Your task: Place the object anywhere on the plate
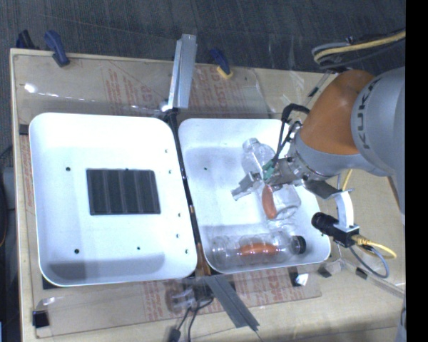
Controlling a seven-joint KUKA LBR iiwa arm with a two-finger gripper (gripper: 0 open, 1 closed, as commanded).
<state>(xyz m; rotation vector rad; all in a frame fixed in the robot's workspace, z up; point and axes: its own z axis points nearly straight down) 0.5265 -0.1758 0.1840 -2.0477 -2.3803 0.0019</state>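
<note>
At the bottom of the frame a grey metal strip (232, 306) lies aslant on the bench (28, 91), just below the gap between the two bins.

Above it, along the lower edge of the right bin (203, 191), a clear plastic bottle (260, 247) lies on its side, with something orange showing through it.

Just above the bottle, in the right half of that bin, is a small orange-red object (269, 202), upright in the frame and partly behind clear plastic. The gripper (255, 184) sits just above and to the left of it, with a second piece of clear plastic (255, 154) touching or overlapping it on its upper side. The clutter of clear plastic makes it impossible to tell whether the gripper is open or closed, or whether it holds anything.

The grey arm (374, 130), with its orange band, comes in from the right edge over the rim of the right bin.

In the left bin (39, 191), well apart from the object, a dark ribbed rectangular plate (123, 191) lies flat near the middle, with nothing on it.

Farther up, a metal bar (182, 70) stands above the join of the bins, with a blue clamp (57, 48) at upper left and another (220, 61) just right of the bar. A yellow cable (360, 43) crosses the upper right corner.
</note>
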